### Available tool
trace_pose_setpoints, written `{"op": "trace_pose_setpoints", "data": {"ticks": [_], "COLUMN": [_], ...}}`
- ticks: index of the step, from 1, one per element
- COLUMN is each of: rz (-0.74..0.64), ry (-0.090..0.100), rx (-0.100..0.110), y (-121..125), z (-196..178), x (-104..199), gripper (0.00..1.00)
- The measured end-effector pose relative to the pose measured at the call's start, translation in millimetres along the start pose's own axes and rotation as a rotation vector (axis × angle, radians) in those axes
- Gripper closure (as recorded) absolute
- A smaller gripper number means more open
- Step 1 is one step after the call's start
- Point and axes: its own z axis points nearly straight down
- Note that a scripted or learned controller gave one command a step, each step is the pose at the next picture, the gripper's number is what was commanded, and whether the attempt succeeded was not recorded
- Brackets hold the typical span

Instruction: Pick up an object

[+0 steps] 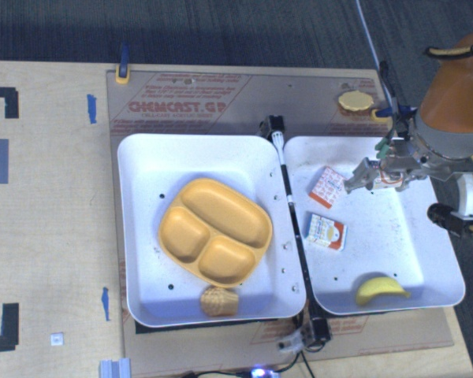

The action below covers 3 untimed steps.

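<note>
My gripper [358, 180] hangs over the back of the right bin [426, 235], reaching in from the right. Just left of it lies a small red-and-white packet [327, 186], close to the gripper's tip; I cannot tell whether they touch. A second red-and-white packet [326, 231] lies flat near the bin's middle. At the bin's front sits a yellow banana [381, 289]. In the left bin [138, 172] a yellow divided plate [214, 231] rests, with a tan waffle-textured piece [219, 300] at its front edge.
A black divider rail [290, 211] runs between the two bins. Behind the right bin, on the cardboard, lies a round yellow disc [356, 101]. A thin cable [366, 22] slants down to the arm from above.
</note>
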Motion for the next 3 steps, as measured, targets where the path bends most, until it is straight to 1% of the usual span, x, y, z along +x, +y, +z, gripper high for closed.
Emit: {"op": "trace_pose_setpoints", "data": {"ticks": [1, 2, 3], "rz": [-0.001, 0.001, -0.001], "ry": [-0.001, -0.001, 0.000], "rx": [-0.005, -0.008, 0.000], "y": [-12.3, -11.6, -70.8], "z": [102.7, 92.6, 13.7], "x": [34.4, 34.4, 76.1], "gripper": [0.00, 1.00, 1.00]}}
